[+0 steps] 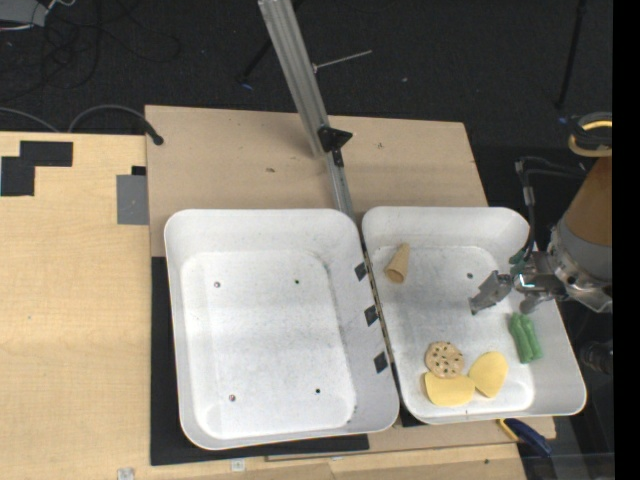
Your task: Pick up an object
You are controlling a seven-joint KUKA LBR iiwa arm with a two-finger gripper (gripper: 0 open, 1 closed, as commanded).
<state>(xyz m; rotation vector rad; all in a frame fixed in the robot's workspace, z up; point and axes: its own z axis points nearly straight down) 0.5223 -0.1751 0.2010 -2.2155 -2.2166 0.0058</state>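
Objects fill the right bin (440, 230): a tan cork-like piece (398, 262) at ten o'clock, a brown cookie (443, 358) and yellow pieces (470, 381) at six, a green piece (525, 337) at four. The gripper (497, 293) hovers at three, fingers apart, holding nothing.

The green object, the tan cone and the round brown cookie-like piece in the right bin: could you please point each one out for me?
green object (525, 337), camera view, middle of its length.
tan cone (398, 263), camera view, middle of its body.
round brown piece (444, 358), camera view, centre of its dotted face.
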